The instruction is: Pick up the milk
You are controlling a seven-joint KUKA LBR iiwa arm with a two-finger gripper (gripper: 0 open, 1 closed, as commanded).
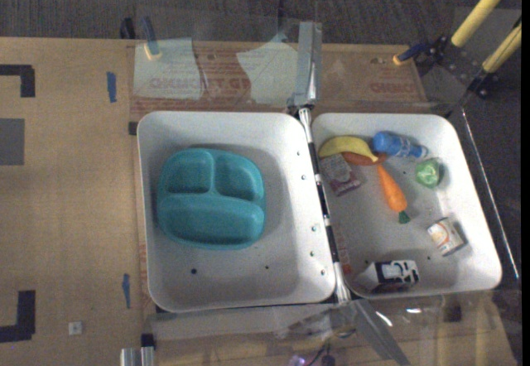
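The pick has not begun — the small black-and-white milk carton (396, 272) lies untouched at the near edge of the right white bin (474, 182), so the next move calls for a descent onto it — hand's state I cannot tell.

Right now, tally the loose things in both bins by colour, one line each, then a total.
Teal: 1, the divided tray, in the left bin.
Yellow: 1, the banana.
Blue: 1, the bottle.
Green: 1, the round green item.
Orange: 1, the carrot.
Mostly white: 2, the small can and the black-and-white milk carton.
Greyish: 1, the flat packet.
Total: 8
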